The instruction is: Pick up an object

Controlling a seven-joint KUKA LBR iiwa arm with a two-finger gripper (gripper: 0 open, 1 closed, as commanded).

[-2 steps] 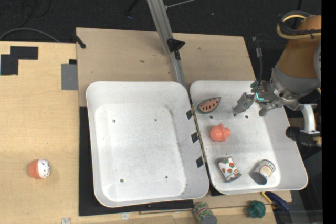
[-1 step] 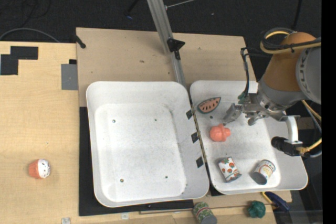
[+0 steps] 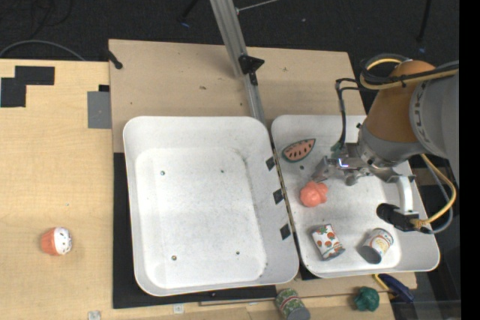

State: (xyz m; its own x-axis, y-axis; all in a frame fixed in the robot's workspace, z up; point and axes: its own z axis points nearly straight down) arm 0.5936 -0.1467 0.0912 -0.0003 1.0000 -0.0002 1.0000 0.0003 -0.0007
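Note:
The right bin (image 3: 420, 255) holds a watermelon-slice toy (image 3: 298, 150) at its upper left, an orange-red lumpy toy (image 3: 313, 195) near its middle left, a small white box with red spots (image 3: 327, 242) at the lower middle, and a tipped can (image 3: 376, 244) at the lower right. My gripper (image 3: 337, 167) hangs low over the bin's middle, just up and right of the orange-red toy and right of the watermelon slice. Nothing shows between its fingers.
The left bin (image 3: 196, 206) lies beside it, joined by black clips. A metal rail (image 3: 229, 30) slants up behind the bins. On the bench lie a small orange and white ball (image 3: 56, 241), a green toy (image 3: 366, 299) and a can (image 3: 289, 303) by the front edge.

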